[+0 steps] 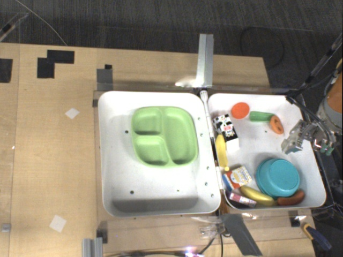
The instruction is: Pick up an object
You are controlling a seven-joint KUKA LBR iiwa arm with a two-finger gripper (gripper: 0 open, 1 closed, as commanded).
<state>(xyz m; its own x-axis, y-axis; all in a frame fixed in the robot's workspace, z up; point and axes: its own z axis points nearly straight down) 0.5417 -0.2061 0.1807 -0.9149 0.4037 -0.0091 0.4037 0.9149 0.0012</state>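
A slanted overhead view of a pale wooden surface carrying two shallow white bins side by side in the middle and right of the frame.

The left bin holds a light green divided plate with three compartments, lying flat near the bin's centre.

The right bin holds several small things. Near its upper edge sit an orange round piece, a green cylinder-like piece lying on its side just to the right of it, and a small orange piece beside the green one. Along the bin's left wall lie a small black and white box and, below it, a long yellow piece. In the lower part of the bin a teal bowl rests upside down. Left of the bowl lies a small colourful packet. Below it, along the bin's lower edge, lie a yellow banana, a pink tube-like item, and a brown sausage-shaped piece.

The grey arm enters from the right edge of the frame. Its jaws hang over the right side of the right bin, above and to the right of the teal bowl, and apart from the things in the bin. Nothing is visible between them, and whether they are open or closed cannot be told from this angle.
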